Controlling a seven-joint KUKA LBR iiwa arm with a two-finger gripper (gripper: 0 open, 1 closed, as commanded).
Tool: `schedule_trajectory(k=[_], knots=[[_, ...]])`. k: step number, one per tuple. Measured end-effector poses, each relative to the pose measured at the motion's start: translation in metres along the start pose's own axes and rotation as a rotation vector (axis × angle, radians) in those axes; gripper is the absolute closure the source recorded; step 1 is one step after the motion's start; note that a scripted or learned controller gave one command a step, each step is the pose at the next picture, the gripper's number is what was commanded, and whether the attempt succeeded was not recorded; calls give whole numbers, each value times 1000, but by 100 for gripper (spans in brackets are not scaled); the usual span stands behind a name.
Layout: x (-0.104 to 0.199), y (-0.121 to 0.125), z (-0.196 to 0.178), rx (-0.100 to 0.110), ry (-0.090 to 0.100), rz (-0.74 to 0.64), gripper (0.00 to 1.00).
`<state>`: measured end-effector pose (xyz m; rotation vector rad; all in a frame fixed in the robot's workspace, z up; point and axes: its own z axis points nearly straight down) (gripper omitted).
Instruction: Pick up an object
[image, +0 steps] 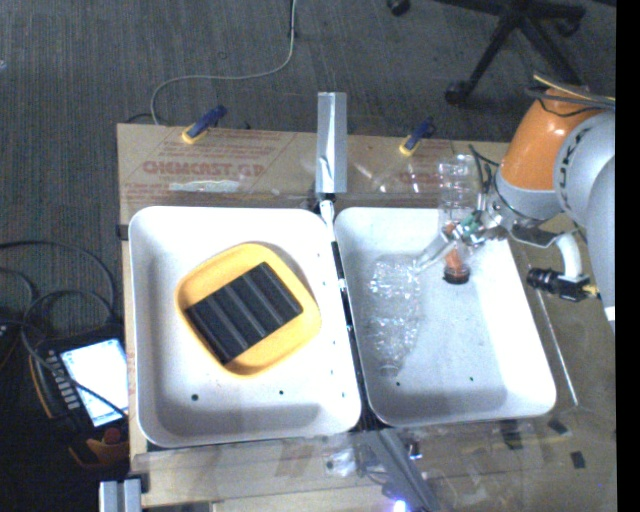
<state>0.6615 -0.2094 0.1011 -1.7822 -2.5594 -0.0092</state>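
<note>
Yellow tray (249, 309) in left bin (150, 300); clear plastic (393, 305) in right bin (500, 370).

worktop (250, 160): cardboard-topped | two blue clamps (203, 123) on far edge | tablet (95, 380), cables on floor at left | chair base (510, 40) beyond

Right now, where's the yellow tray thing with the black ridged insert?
In the camera view, the yellow tray lies in the middle of the left bin, tilted, across the divider from the right bin and the gripper.
</note>
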Motion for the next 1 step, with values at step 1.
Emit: schedule_trajectory(k=[1], knots=[[30,18,-74,-7,-25,-111,100]])
